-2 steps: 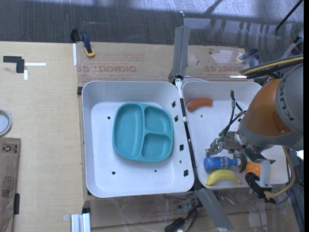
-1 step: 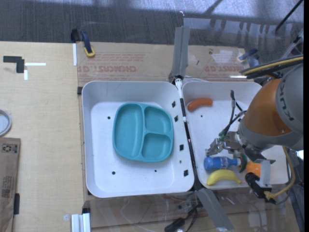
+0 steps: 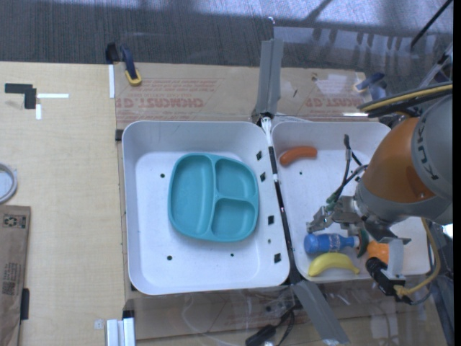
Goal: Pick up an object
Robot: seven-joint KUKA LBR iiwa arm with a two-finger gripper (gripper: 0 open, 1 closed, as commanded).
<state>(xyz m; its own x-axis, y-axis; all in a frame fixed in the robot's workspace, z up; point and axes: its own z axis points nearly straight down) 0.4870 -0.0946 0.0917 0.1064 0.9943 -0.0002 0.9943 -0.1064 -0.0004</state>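
Tool [image 3: 325,220] is hovering low in the right bin [image 3: 324,137], basically right on top of the blue bottle [image 3: 328,244], which lies on its side near the bin's front edge with its long axis running left-right. A yellow banana [image 3: 333,265] sits just in front of it, almost touching. Honestly can't tell how open the tool is, and nothing looks held.

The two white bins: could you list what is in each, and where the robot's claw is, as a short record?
left bin: a teal divided plate
right bin: orange sausage-shaped toy near the back, blue bottle and yellow banana near the front, an orange item partly hidden by the arm
gripper: low over the right bin, just above the blue bottle
holding anything: cannot tell
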